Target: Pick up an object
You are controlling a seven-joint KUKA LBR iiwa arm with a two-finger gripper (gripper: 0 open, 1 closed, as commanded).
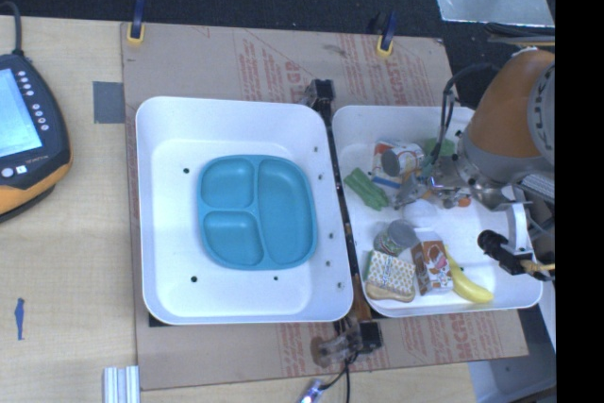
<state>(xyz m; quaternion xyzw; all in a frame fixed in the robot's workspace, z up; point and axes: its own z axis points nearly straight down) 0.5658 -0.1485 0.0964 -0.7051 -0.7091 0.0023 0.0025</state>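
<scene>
The right bin (528,302) holds several small objects. A green piece (364,188) lies at its left, and a white printed can (397,156) sits near the back. Toward the front are a grey round lid (400,235), a waffle-patterned block (390,277), a brown carton (432,265) and a yellow banana (466,283). My gripper (427,188) is low in this bin, just right of the green piece and below the can, among some small items. The wrist covers whatever lies directly under it.
The left bin (160,203) carries a blue divided plate (255,210). An orange and black teach pendant (24,132) lies on the bench at far left. Clamps (385,35) pin the cardboard sheet at the back edge. The arm's orange band (510,109) overhangs the right bin's right side.
</scene>
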